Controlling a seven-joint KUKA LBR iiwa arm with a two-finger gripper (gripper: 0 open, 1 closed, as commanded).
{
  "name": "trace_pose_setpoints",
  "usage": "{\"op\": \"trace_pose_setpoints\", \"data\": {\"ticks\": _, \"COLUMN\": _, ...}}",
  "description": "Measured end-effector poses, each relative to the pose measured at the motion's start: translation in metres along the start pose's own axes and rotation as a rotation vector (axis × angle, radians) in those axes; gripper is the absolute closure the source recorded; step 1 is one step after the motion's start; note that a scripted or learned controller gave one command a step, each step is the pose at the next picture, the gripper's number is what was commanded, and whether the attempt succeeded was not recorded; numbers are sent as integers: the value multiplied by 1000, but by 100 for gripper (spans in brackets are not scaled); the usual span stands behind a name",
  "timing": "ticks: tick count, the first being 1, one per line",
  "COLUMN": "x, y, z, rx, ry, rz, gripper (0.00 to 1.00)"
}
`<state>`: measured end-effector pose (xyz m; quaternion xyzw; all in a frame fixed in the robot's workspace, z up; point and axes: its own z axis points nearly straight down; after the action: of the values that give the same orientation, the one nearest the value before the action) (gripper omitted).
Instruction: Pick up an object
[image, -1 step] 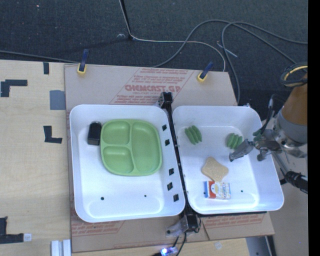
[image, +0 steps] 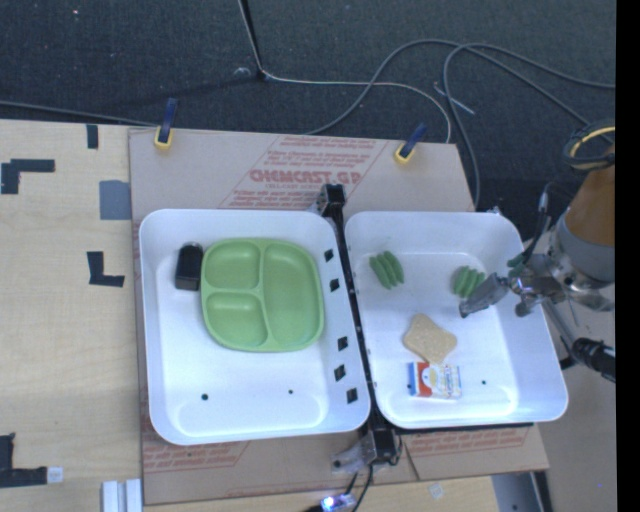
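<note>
- Two bins sit side by side on a board (image: 300, 170) laid over the bench, the left bin (image: 165, 400) and the right bin (image: 540, 400) meeting at a central divide.
- In the left bin, a divided plate (image: 263, 294) lies towards the back, with a small block (image: 189, 266) touching its left edge.
- In the right bin, a ridged piece (image: 386, 269) lies at the back left; a second ridged piece (image: 467, 282) lies to its right, near the bin's right side.
- A bread-shaped slice (image: 430, 339) lies mid-bin, a small packet (image: 434, 380) just in front of it.
- The gripper (image: 500, 292) reaches in over the right bin's right rim, just beside the second ridged piece.
- Two clamps (image: 164, 131) (image: 408, 148) hold the board's back edge.
</note>
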<state>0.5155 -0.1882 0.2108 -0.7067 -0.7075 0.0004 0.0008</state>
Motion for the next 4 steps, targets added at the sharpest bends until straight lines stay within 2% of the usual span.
{"op": "trace_pose_setpoints", "data": {"ticks": 1, "x": -5, "y": -3, "z": 62, "rx": 5, "ry": 0, "rz": 1, "gripper": 0}}
{"op": "trace_pose_setpoints", "data": {"ticks": 2, "x": -1, "y": -10, "z": 108, "rx": 4, "ry": 0, "rz": 0, "gripper": 0}}
{"op": "trace_pose_setpoints", "data": {"ticks": 3, "x": -2, "y": -9, "z": 124, "rx": -2, "ry": -2, "rz": 0, "gripper": 0}}
{"op": "trace_pose_setpoints", "data": {"ticks": 4, "x": 0, "y": -7, "z": 111, "rx": -7, "ry": 1, "rz": -1, "gripper": 100}}
